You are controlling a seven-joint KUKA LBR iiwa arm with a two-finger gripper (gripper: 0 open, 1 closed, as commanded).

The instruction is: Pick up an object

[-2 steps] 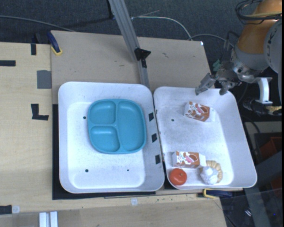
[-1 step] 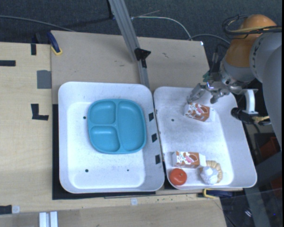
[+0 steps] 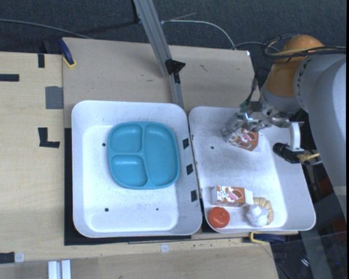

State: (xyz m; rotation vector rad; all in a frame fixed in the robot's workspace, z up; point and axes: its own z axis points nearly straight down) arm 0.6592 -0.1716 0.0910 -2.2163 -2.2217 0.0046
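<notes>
Gripper (image 3: 242,122), finger state indiscernible, hangs at an orange-and-white packet (image 3: 245,138) in the right bin (image 3: 291,185), possibly touching it. Nearest: tomato (image 3: 218,217), small carton (image 3: 230,196), croissant-like pastry (image 3: 259,211). Left bin (image 3: 87,173): blue divided plate (image 3: 143,154).

Orange-and-white packet (image 3: 245,138) lies tilted in right bin (image 3: 291,185).

Even, diffuse overhead light is filling the scene, leaving the two white bins (image 3: 81,156) looking bright and slightly washed out. Soft, faint shadows are hugging the blue divided plate (image 3: 144,154). The whole frame is looking mildly soft and grainy, without harsh glare.
</notes>
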